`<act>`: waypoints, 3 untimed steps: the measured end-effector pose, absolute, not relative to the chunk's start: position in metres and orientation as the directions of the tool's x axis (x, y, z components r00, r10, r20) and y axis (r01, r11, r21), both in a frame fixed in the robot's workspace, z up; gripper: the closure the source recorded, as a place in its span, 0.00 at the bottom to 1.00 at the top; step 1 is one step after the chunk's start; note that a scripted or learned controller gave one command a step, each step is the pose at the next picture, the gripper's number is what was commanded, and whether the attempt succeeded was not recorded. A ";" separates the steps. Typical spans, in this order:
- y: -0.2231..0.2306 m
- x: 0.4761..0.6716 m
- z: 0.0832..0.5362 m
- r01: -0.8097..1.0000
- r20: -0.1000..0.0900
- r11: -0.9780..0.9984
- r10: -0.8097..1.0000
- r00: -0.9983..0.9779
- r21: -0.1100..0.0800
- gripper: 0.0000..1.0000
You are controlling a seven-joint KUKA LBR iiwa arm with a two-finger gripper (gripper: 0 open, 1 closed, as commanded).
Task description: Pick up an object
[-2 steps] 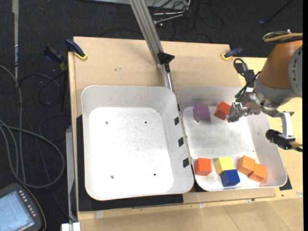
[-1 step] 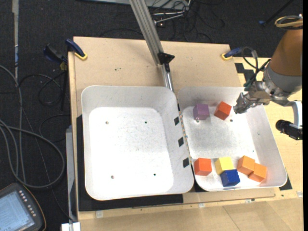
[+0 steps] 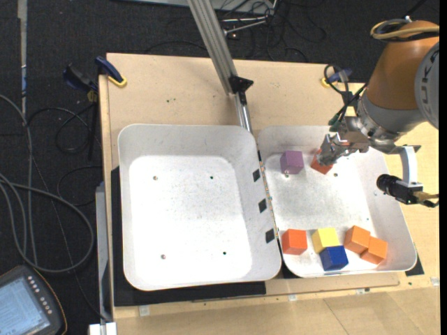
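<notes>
- Nearest you, along the right bin's (image 3: 401, 236) front wall, sit an orange cube (image 3: 294, 241), a yellow cube (image 3: 325, 239), a blue cube (image 3: 334, 257) and two orange blocks (image 3: 367, 244).
- Farther back in that bin, a purple cube (image 3: 292, 162) stands alone.
- Just right of it, the gripper (image 3: 330, 153) is low over a red block (image 3: 321, 165) and touching it; you cannot tell how wide it is or whether it grips.
- The left bin (image 3: 133, 187) lies beside it on the desk (image 3: 174, 89).

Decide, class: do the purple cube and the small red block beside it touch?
Apart. The camera view shows a strip of white bin floor between the purple cube and the red block.
</notes>
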State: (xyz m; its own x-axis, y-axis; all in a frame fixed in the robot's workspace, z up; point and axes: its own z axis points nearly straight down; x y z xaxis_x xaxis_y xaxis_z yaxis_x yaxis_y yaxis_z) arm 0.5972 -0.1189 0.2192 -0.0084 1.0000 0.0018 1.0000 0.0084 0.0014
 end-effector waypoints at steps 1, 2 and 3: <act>-0.076 0.588 0.221 1.000 0.001 0.007 1.000 -0.007 0.000 1.00; -0.015 0.574 0.229 1.000 0.003 0.010 1.000 -0.010 -0.001 1.00; 0.046 0.569 0.224 1.000 0.002 0.010 1.000 -0.010 -0.001 1.00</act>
